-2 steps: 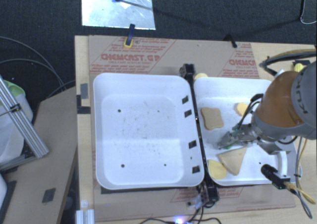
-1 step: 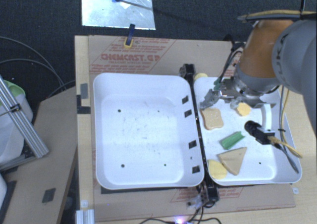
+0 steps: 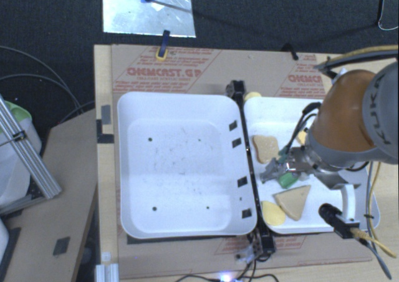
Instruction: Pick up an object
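A: Which obj is nearest the end effector [image 3: 272, 171]?

B: Small green piece [image 3: 287, 180], prob plastic, in the right shallow white bin [image 3: 274, 107]. Mostly hidden under the arm, so can't tell its long axis or which way it points.

A: Where's it rel. to the end effector?

B: Just right of and a bit below the metal tips, touching or nearly so; can't tell which. Not visibly between the fingers.

A: Fingers wide or narrow?

B: Can't tell. Grey metal parts blur together w/ the wrist above them.

A: Other stuff in that bin?

B: Tan bread-slice shape w/ rounded top [image 3: 265, 148], flat, matte, long axis approx up-down in view, lying just up-left of the end effector. Tan wedge like a cheese triangle [image 3: 294, 201], below the end effector, point aimed upper right, broad side lower left. Yellow rounded lump [image 3: 273, 213], smooth, touching the wedge's left side, near the bin's front-left corner. Pale yellow ball [image 3: 252, 96] peeks at the bin's back-left rim.

A: Left side?

B: Left shallow white bin [image 3: 181, 162], smooth plastic, rounded corners, faint scuffs and a few dark dots on the floor. Both bins sit on a brown cardboard sheet w/ red print [image 3: 187, 65] on the bench.

A: Arm?

B: Grey arm w/ orange band [image 3: 349, 112], bulky, comes in from the right over the right bin.
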Robot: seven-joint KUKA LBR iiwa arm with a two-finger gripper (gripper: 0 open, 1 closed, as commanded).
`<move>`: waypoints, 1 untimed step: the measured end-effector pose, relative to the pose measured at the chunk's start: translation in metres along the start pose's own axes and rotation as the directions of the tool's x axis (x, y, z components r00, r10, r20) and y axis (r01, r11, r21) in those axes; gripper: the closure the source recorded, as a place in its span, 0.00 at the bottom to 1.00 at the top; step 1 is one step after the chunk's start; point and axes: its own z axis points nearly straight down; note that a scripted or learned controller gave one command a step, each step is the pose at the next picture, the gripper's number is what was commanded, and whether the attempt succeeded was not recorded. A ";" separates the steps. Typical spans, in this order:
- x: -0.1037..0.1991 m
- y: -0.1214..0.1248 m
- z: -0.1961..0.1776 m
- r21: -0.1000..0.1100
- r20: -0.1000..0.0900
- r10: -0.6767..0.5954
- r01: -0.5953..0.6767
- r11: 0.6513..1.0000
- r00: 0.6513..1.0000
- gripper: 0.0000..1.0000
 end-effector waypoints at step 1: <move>-0.070 0.025 0.033 -0.008 0.003 0.004 -0.004 1.000 1.000 0.00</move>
